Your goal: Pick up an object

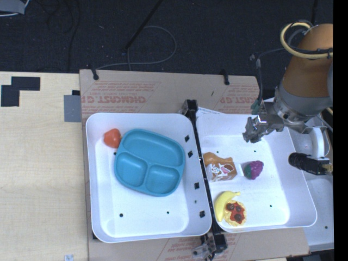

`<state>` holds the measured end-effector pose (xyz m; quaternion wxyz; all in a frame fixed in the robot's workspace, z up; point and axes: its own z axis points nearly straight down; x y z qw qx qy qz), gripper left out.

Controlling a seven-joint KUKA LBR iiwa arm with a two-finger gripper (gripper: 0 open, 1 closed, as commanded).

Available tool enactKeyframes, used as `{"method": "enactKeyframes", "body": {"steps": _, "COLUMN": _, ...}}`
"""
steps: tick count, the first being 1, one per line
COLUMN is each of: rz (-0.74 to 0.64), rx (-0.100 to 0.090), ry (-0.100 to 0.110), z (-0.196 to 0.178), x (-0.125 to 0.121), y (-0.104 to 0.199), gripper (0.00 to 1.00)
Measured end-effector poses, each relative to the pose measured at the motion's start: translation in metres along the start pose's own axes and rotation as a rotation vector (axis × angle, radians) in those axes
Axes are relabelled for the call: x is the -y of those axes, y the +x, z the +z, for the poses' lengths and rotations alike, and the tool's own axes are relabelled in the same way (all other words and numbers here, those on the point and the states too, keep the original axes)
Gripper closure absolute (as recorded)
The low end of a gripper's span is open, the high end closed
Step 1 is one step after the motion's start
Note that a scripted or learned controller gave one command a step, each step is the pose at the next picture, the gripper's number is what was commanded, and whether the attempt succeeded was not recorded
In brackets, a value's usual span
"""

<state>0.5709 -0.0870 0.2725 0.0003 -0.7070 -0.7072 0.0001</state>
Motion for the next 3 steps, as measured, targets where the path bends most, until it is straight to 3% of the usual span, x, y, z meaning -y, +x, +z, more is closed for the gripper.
{"method": "enactKeyframes", "body": {"steps": 2, "rz": -0.004, "rx": -0.001, "ry": 0.005, "z": 0.035, "x": 0.004, "y": 0.106, "gripper": 1.00}}
{"method": "enactKeyframes", "body": {"steps": 3, "rz": -0.002, "rx": 0.000, "ry": 0.003, "z": 0.029, "x": 0.006, "y": 0.157, "gripper": 1.00}}
